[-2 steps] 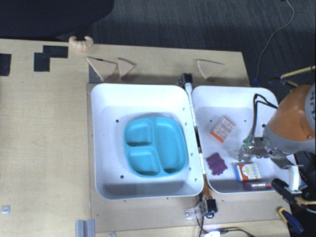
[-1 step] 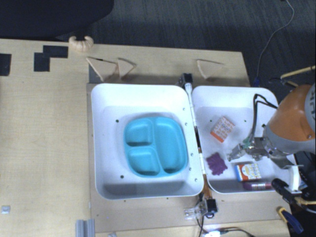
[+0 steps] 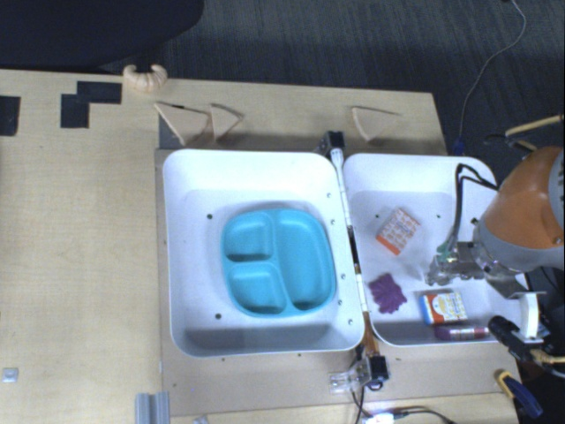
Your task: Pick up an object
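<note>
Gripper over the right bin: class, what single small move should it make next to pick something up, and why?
Probably a short descent toward the box just below the gripper in the right bin. The gripper hangs above the bin floor with nothing seen between its fingers, and the box is the nearest item; the purple piece and the orange packet lie further left.

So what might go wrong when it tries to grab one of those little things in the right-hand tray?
The tool hangs among several small things, so it may close on nothing or on two at once. The small carton and the marker lie close together against the right bin's near wall, leaving little room. The purple piece looks flat and soft, so it may slip.
</note>
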